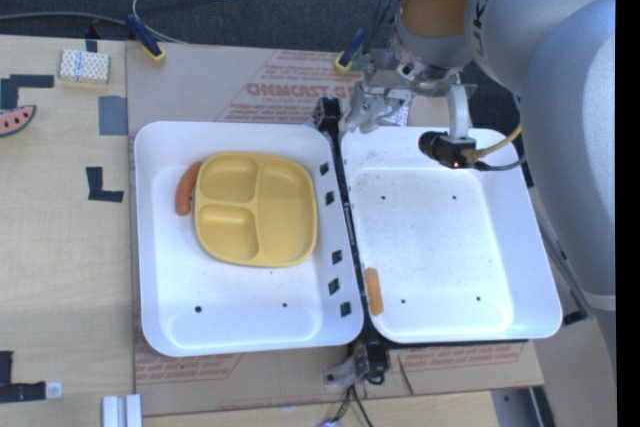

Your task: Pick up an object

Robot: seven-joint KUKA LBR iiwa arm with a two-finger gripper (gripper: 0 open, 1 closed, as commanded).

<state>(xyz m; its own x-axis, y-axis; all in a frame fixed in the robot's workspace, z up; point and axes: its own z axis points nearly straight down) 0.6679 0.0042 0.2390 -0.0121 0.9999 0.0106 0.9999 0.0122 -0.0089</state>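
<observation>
A yellow divided plate [256, 209] lies in the left bin [165, 315]. An orange sausage-shaped piece [185, 190] rests against the plate's left edge. A small orange piece [373, 291] lies at the left wall of the right bin [520, 305], near its front. My gripper [372, 115] hangs over the far left corner of the right bin, close to the divider between the bins, well away from all three objects. I see nothing in it.
The grey arm [560, 65] covers the far right side of the bench. A black cable and blue-yellow clips [146, 37] lie behind the bins. A small patterned block [84, 67] sits at the far left.
</observation>
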